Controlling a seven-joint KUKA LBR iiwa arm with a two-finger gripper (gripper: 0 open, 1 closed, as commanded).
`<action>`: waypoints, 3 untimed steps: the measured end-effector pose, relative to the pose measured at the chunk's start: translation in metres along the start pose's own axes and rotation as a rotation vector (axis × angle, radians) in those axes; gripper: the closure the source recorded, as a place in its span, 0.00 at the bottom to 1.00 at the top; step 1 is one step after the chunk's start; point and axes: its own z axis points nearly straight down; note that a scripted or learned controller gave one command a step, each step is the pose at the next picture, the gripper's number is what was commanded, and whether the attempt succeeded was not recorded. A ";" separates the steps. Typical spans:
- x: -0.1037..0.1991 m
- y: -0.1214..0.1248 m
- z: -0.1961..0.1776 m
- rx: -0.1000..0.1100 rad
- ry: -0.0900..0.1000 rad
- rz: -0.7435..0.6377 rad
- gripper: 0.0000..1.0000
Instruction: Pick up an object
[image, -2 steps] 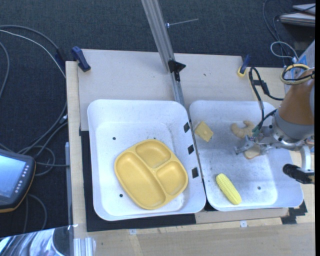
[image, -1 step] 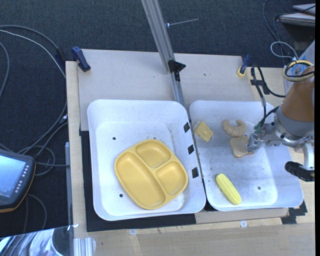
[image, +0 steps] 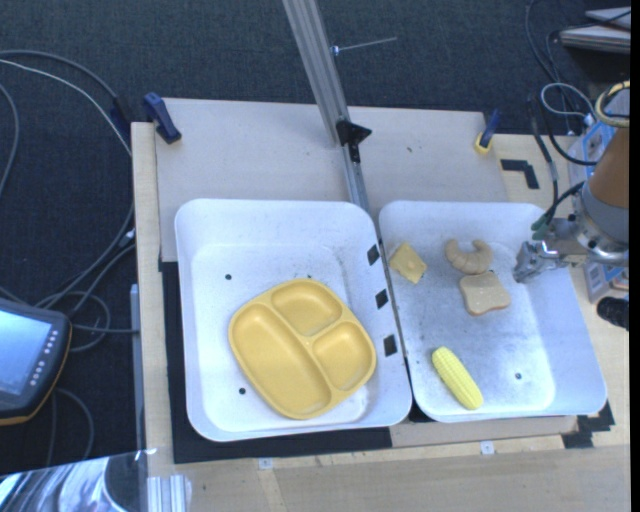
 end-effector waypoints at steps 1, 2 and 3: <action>0.001 0.000 -0.044 0.001 0.001 -0.001 1.00; 0.001 0.001 -0.065 0.004 0.002 -0.001 1.00; 0.062 0.019 -0.060 0.008 0.006 -0.006 1.00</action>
